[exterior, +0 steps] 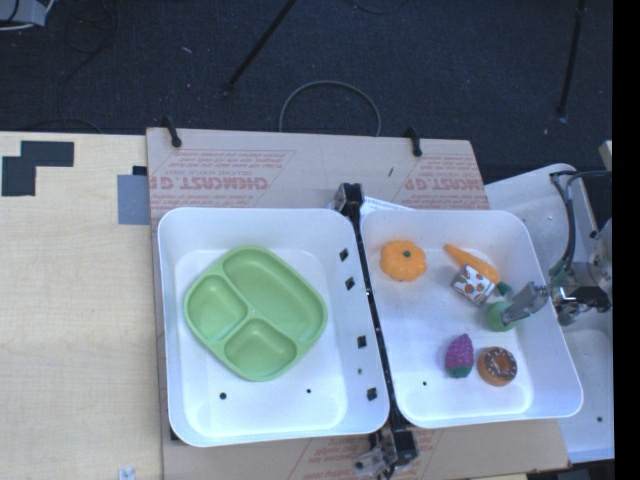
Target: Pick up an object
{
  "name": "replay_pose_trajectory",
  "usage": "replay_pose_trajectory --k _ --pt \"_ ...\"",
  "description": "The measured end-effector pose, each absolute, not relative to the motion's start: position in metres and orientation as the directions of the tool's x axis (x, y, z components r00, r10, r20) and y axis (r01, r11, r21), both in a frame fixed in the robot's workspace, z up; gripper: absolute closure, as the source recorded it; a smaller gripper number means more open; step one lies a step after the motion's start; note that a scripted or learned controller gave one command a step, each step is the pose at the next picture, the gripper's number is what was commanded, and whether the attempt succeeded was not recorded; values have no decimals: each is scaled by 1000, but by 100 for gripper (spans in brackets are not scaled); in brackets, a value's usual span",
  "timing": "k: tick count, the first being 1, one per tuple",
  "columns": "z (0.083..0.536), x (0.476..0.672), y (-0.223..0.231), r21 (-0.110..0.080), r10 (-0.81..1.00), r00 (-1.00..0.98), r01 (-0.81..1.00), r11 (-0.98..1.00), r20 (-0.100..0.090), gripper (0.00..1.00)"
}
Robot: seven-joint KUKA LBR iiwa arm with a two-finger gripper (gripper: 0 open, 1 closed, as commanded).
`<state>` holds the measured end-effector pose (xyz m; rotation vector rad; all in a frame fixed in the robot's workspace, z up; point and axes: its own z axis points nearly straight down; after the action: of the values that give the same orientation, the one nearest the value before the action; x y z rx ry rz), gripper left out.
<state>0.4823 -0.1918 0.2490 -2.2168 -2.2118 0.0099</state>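
Observation:
The right bin (420, 408) holds several small objects. An orange pumpkin (403, 261) lies at the back left and an orange carrot (470, 260) at the back right. A small patterned can (472, 285) sits just below the carrot. At the front are a purple bunch of grapes (458, 356) and a brown doughnut (497, 365). A green round piece (497, 318) lies near the right wall. My gripper (540, 298) reaches in over the bin's right rim, its grey tip just beside that green piece. Nothing is lifted.
The left bin (190, 408) holds a light green divided plate (255, 311). A black divider (365, 308) runs between the two bins. Cardboard lies under both bins, with a wooden bench top to the left. Arm hardware and cables stand at the right edge.

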Motion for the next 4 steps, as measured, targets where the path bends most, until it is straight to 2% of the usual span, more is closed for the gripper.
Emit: replay_pose_trajectory --k 1,3,4 --pt "254 484 -192 -1 1000 0 1000 0 0 0" --pt "152 492 -173 -8 1000 1 1000 -1 4 0" --pt "99 488 -173 13 1000 5 1000 -5 -14 0"
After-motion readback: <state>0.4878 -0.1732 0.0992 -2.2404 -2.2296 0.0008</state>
